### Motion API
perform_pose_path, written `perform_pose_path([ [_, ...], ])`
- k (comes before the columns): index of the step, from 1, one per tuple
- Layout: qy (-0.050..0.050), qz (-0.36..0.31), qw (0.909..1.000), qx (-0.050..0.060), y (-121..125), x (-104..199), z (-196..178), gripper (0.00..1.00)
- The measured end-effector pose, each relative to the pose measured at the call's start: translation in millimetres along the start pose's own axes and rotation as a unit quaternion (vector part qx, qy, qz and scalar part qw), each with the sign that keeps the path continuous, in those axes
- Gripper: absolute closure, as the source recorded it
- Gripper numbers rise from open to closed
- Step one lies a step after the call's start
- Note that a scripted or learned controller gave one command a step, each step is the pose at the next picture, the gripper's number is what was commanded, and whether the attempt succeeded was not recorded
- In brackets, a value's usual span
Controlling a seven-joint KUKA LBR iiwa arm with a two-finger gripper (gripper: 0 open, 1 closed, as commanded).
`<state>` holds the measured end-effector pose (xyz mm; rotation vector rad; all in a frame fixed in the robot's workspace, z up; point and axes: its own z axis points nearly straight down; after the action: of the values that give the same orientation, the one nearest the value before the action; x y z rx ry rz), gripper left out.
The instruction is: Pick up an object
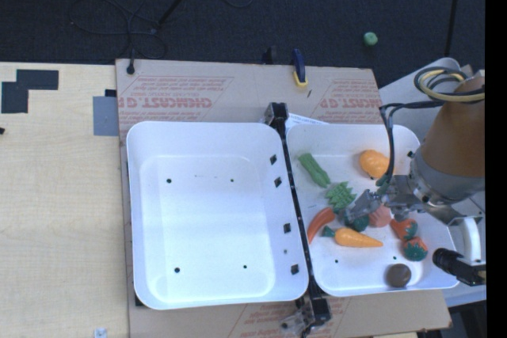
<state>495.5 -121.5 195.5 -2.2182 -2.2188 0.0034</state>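
Arm's upper body cut off at the right edge. Gripper (371,206): low in the right bin (333,281), fingertips blurred among toys; grip state cannot be told. Just beside it: pink piece (381,216), leafy green (341,194), carrot (358,238). Also there: orange fruit (373,163), green pod (314,169), brown ball (398,275).

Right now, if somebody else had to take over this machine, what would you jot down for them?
Gripper: low in the right bin, among the toys; whether the jaws are open or shut can't be made out.
Things: green pod, leafy green piece, two carrots, orange fruit, pink piece, two strawberries and brown ball all lie in the right bin.
Done: nothing visibly lifted.
Left: grasp one object and raise it.
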Motion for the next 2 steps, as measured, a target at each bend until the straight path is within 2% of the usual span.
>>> perform_pose_path([
  [1,-0.001,-0.003,1.0000,-0.002,69.3,-9.6,108.4,0.00],
  [2,-0.001,0.000,1.0000,-0.002,90.6,-39.9,107.5,0.00],
])
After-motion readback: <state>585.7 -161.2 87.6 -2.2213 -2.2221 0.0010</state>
